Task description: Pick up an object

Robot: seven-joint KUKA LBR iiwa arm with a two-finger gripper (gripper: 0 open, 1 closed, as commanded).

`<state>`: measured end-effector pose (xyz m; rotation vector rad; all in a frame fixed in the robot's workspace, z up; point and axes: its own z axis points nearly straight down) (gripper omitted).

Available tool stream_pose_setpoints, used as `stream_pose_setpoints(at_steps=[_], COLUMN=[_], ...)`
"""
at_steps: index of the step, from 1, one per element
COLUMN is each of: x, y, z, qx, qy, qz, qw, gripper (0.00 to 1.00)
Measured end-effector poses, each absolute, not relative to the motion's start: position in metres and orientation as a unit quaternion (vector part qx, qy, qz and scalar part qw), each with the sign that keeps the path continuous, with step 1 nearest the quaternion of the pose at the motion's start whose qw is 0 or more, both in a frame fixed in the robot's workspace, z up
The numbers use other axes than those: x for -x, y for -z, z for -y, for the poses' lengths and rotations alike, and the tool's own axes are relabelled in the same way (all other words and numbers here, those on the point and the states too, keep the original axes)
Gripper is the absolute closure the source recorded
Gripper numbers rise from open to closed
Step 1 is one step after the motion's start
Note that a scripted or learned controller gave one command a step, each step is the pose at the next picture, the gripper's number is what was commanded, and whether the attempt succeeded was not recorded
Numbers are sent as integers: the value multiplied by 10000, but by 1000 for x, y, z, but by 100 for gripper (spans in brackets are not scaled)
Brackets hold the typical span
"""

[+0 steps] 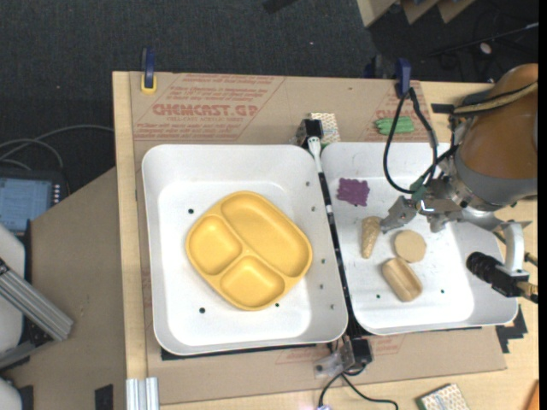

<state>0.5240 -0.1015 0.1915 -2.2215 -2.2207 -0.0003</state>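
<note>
Nearest the lens, at the bottom edge of the worktop (85, 254), a small black connector (359, 351) with a trailing cable sits just below the seam between the two bins. From there, going left to right: the left white bin (162, 178) holds a yellow three-compartment plate (248, 248), lying flat near its middle and turned at a slant. A black strip runs along the seam where the bins meet.

Inside the right white bin (453, 314), a purple flat piece (353, 191) lies at about 11 o'clock. A pale cone-shaped piece (369, 235) lies at roughly 9 o'clock of the bin's centre. Just to its right rests a round tan disc (410, 246), and at 6 o'clock of that disc, close beside it, a tan cylinder-like block (401, 279) lies on its side.

Above the disc, the pincer (419, 214) hangs with its grey fingers spread wide, one toward the cone and one toward 3 o'clock; nothing sits between them. A green object (394, 125) lies on the board beyond the bin at 12 o'clock.
</note>
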Motion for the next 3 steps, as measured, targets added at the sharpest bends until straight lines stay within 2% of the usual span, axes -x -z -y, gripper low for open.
stream_pose_setpoints(at_steps=[1,2,3], x=[-521,-583,-583], y=[-82,-89,-101], z=[109,92,94], qx=[7072,7063,7076], qy=[7,27,38], qz=[7070,7079,7065], qw=[-39,-61,-96], gripper=[0,0,100])
